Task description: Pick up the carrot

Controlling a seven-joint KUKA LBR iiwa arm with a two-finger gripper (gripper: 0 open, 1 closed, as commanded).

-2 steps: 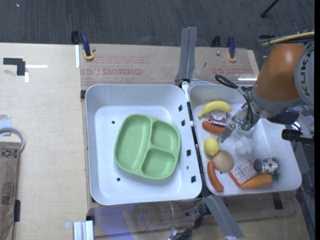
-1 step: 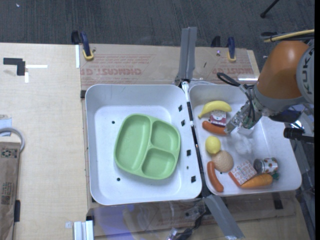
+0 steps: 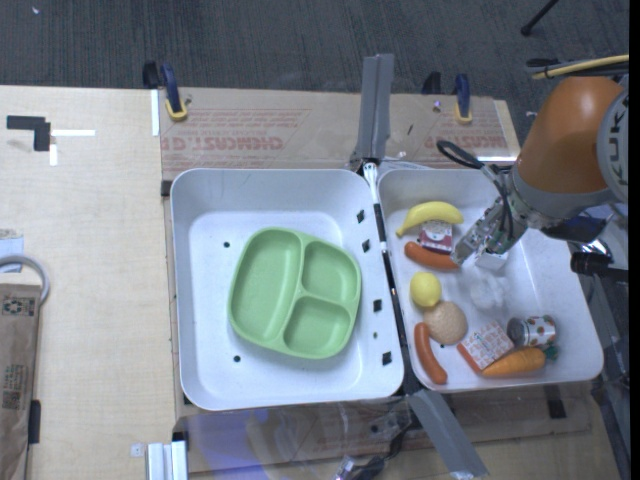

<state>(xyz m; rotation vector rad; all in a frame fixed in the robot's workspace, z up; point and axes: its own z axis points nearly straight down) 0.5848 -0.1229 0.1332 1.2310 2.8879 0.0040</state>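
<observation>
The arm reaches in from the right over the right bin; its tool hangs above the bin's upper middle, just right of a small red-and-white packet and a banana; how far the tool is open cannot be told from this slant, and nothing shows between its tips. The carrot lies flat near the bin's lower right corner, well apart from the tool; a small tin sits just above it, and a red-and-white carton touches its left end. A sausage lies below the packet; a lemon sits under that, then a tan potato; a second sausage lies along the lower left of the bin. The left bin holds a green divided plate with three sections. Both bins rest on the table; a brown paper bag lies at the table's left edge.
</observation>
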